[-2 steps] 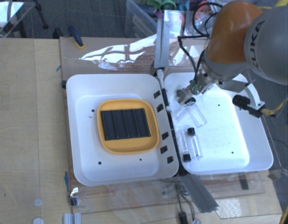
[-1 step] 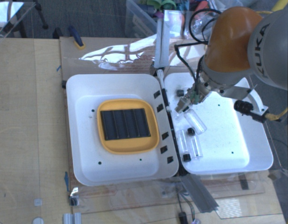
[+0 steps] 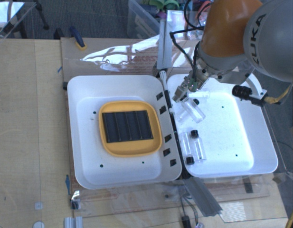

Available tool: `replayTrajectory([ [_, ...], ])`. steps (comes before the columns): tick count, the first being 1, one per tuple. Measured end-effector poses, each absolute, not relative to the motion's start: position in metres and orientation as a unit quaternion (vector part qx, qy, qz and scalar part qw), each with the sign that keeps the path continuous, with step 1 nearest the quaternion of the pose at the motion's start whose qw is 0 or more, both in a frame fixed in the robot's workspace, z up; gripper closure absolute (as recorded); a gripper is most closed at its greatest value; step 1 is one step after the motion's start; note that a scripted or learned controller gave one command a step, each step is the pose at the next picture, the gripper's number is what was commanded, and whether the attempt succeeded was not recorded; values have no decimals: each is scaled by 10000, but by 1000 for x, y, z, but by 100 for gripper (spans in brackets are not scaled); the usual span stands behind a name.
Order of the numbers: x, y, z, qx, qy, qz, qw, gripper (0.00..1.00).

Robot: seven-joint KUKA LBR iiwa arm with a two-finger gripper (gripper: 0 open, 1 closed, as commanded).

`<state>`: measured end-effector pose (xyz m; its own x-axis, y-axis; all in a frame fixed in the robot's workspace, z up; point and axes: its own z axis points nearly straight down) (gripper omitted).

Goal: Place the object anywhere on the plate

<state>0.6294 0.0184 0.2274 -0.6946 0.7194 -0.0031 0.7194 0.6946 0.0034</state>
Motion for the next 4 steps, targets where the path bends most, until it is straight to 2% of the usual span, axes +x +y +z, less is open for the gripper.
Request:
replayTrajectory([
  [1,609,56,231,2798,9601,6,-1,100],
  [2,591,68,185,2215,9752,5,-1,100],
  [3,570,101,187,801,9968,9,1,100],
  [4,571,101,187,804,9968,10,1,0],
])
